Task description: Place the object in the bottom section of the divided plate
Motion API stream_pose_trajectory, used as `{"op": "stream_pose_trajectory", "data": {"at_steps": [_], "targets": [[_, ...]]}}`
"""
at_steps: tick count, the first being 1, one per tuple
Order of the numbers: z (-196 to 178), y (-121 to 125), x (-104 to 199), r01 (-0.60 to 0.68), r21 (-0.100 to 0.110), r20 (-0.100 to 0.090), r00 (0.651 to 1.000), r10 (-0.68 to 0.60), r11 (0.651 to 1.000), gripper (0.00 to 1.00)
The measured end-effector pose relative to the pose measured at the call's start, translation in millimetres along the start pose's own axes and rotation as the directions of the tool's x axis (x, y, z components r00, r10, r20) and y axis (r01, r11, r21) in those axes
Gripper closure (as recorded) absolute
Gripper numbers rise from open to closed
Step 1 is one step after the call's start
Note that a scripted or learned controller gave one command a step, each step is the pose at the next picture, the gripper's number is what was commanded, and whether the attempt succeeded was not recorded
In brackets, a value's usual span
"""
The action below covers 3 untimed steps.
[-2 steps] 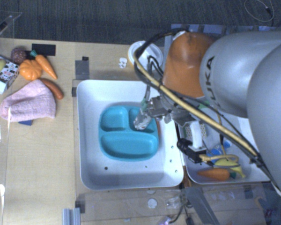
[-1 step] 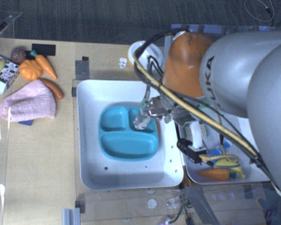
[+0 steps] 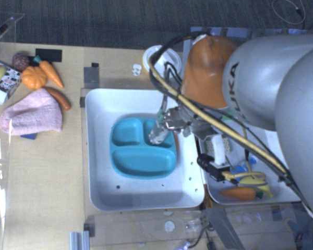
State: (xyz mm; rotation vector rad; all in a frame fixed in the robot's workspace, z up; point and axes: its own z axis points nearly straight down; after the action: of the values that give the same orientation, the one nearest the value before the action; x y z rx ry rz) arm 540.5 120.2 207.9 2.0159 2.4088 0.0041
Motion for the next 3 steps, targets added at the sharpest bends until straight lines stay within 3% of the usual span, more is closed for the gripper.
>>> {"op": "stream_pose_trajectory", "data": {"at_steps": [3], "targets": [[0.0, 0.0, 0.0, 0.000, 0.000, 0.000, 1.000, 0.000, 1.000, 0.00]]}}
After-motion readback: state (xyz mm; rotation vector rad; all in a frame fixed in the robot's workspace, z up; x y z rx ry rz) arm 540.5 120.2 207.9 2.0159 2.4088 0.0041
